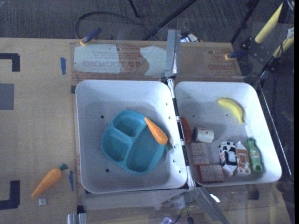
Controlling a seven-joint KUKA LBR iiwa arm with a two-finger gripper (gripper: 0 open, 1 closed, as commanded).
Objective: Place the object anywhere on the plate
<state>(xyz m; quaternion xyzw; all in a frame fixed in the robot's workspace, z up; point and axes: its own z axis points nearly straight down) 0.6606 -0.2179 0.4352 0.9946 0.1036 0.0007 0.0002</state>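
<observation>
Where the divided blue plate (133,142) sits in the left white bin (93,97), an orange carrot (156,130) lies slantwise across its upper right rim, its thin end toward the plate's middle ridge and its thick end hanging over the edge near the wall that the two bins share. The plate itself rests a little right of the bin's centre, turned so that its corners point up and down the view. Across the shared wall, the right white bin (205,94) holds a yellow banana (232,108) near its far side, a small white cup (203,134) lying on its side, a reddish stick-shaped thing (186,129) against the left wall, two brown waffle-like blocks (205,164) near the front, a black-and-white carton (228,155) touching an orange-and-white carton (242,160), and a green bottle (255,155) just beside them. Out on the bench (37,125), well apart from both bins at the lower left, lies a second carrot (47,181) with a green top. As for the arm's pose and the state of the tool, I cannot tell either.
</observation>
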